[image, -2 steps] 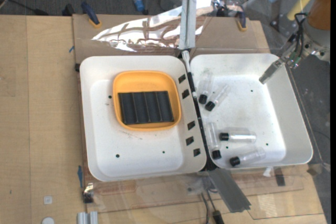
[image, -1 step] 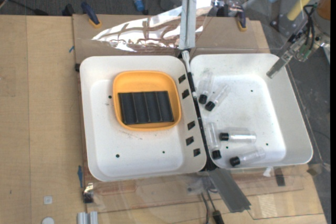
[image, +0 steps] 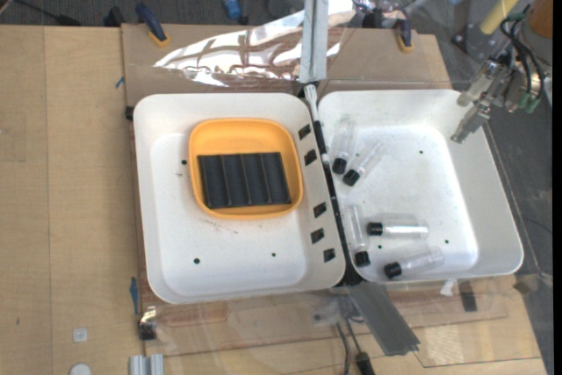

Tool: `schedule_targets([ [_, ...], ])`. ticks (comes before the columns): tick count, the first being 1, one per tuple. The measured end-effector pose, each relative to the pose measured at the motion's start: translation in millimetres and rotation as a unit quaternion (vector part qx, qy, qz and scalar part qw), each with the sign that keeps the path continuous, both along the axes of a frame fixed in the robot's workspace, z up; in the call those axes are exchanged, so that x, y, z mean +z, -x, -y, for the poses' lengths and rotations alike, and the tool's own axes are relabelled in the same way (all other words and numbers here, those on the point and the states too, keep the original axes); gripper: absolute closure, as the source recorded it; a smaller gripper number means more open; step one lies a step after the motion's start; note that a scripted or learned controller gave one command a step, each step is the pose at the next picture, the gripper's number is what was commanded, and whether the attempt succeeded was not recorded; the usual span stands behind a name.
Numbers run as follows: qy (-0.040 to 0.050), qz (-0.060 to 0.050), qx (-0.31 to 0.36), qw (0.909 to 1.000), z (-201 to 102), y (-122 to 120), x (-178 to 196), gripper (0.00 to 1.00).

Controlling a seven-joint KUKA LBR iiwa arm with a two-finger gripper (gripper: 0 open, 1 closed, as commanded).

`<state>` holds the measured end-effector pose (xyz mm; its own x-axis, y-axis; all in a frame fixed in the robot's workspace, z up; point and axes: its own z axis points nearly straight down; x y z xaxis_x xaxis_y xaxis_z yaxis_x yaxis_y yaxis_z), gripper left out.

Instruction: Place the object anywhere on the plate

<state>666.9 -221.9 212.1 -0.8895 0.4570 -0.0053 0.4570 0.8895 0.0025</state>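
Now:
gripper (image: 465, 123): two o'clock, grip unclear
approach: drop squarely over one vial (image: 397, 230)
goal: plate (image: 246, 133), nine o'clock

Pale grey metal gripper (image: 465, 123) with thin tapering fingers, boxy silver wrist block above, dark cables looping behind, small green patch alongside.

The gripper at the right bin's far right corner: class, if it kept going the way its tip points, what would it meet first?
The gripper slants down and leftward, so it would probably first meet the bare white floor of the right bin, short of the clear tubes. Depth is hard to judge from this view.
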Motion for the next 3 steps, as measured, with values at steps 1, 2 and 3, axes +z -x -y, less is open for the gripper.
schedule_targets([
  [1, 0.0012, 0.001, 0.119, 0.9929, -14.2, 5.9, 24.2, 0.00],
  [2, 0.0023, 0.002, 0.281, 0.9596, -9.1, 5.7, 21.2, 0.00],
  [3, 0.0028, 0.003, 0.268, 0.9634, -0.6, -2.5, 17.4, 0.00],
])
